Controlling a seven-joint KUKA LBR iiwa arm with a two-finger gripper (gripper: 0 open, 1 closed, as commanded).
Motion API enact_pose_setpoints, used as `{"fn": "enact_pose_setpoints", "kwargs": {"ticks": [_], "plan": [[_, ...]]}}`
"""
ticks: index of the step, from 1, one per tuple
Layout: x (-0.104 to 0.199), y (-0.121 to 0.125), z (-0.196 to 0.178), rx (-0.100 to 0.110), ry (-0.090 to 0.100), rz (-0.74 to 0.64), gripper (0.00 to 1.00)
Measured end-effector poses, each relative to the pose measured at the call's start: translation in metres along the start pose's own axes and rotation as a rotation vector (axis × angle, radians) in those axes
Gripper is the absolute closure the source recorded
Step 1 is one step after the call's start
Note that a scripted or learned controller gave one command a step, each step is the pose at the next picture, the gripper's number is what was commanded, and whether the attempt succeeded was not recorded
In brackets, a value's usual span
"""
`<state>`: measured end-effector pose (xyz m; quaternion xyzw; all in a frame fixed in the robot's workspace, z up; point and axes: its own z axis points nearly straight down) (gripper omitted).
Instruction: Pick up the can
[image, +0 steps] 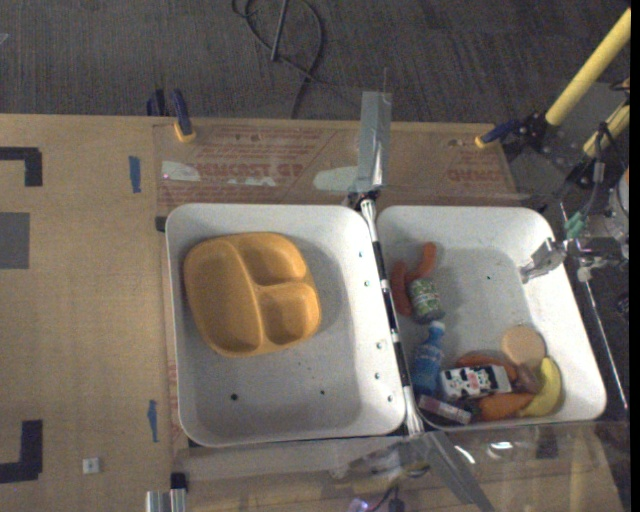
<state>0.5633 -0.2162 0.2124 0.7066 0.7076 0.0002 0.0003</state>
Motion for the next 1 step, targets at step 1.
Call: {"fn": "enact_pose_setpoints", "kwargs": {"ticks": [1], "plan": [[-0.0011,-0.0369,0.0952,0.006,0.010,0.028,0.00]]}}
